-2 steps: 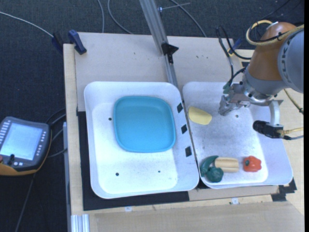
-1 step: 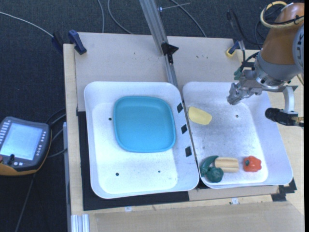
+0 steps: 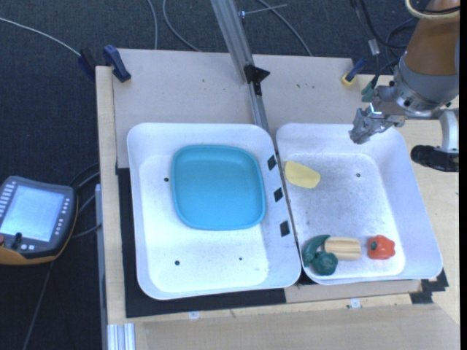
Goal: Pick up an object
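In the right bin (image 3: 394,195) lie a yellow piece (image 3: 301,174) near its left wall, and along its front edge a green pepper-like toy (image 3: 319,254), a tan cylinder (image 3: 343,248) and a red tomato-like toy (image 3: 380,247). A turquoise plate (image 3: 217,186) rests in the left bin (image 3: 157,217). My gripper (image 3: 363,132) hangs over the right bin's back edge, well away from all the objects, with nothing visible between its fingers.
A metal pole (image 3: 235,39) slants across the bench behind the bins. Blue clamps (image 3: 117,62) sit at the bench's back corners. A teach pendant (image 3: 33,217) lies off the bench at left, with cables on the floor behind.
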